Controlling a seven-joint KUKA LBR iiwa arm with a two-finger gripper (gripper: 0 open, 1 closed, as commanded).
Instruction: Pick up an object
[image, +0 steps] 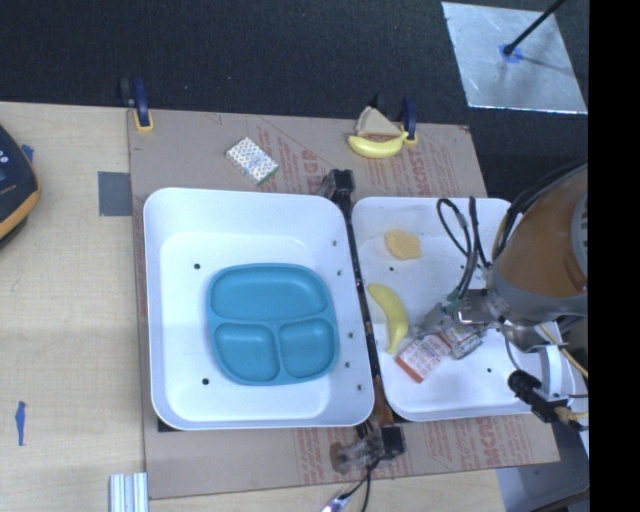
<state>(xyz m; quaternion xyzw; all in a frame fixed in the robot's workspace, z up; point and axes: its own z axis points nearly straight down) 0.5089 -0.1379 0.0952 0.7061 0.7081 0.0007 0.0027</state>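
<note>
My arm (540, 250) is the nearest thing to the camera, grey with its orange band, and it comes in from the right and hangs over the right bin (440, 400). Under it my hand (455, 325) is lowered to the bin floor, and I cannot tell how its tips stand. The thing that I judge I should pick is the small packet (422, 357), white with a red end; it lies flat on the floor of the right bin, just below and to the left of my hand, touching it or almost. I think my hand is placed low here because the packet is thin and must be taken from above. Just beside the packet, to the left, lies a yellow banana (390, 313) along the bin wall, and further up a round tan piece (403, 244). The left bin (170, 300) holds a blue divided tray (272, 322), well apart from my hand, on the desk (60, 330).
</note>
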